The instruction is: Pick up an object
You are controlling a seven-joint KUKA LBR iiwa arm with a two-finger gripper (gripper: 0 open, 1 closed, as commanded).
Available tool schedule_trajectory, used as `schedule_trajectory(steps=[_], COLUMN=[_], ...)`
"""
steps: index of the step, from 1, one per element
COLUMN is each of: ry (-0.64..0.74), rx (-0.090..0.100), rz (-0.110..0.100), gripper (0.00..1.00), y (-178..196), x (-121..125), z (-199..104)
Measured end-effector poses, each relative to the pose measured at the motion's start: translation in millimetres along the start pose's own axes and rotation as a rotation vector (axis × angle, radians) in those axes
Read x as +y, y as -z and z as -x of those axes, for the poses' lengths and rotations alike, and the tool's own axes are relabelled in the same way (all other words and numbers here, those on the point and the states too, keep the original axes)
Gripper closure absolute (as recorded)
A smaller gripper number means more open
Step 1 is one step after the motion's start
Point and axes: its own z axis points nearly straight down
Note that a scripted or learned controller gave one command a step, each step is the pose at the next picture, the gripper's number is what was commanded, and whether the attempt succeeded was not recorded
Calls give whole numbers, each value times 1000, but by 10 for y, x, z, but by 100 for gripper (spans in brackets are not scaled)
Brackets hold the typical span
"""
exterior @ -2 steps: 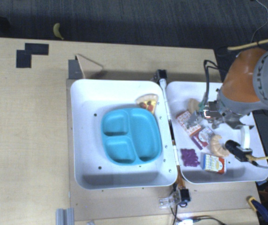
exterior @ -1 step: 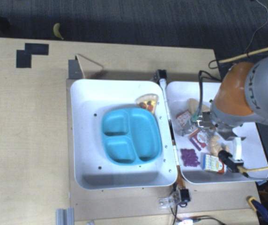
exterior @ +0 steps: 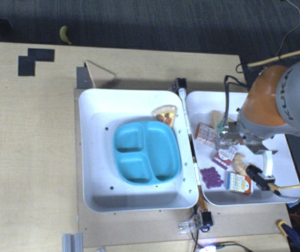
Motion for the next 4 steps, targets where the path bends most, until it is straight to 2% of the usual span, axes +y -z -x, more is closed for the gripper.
schedule_trajectory(steps=[1, 2, 3, 4], ry=[1, 4, 0, 1], rx=[3, 7, 4, 3], rz=[-9, -14, -12, -8], gripper=[100, 0, 0, 0], y=[-149, -161, -140, -121], x=[703, 697, 93, -583], z=[757, 730, 266, 243])
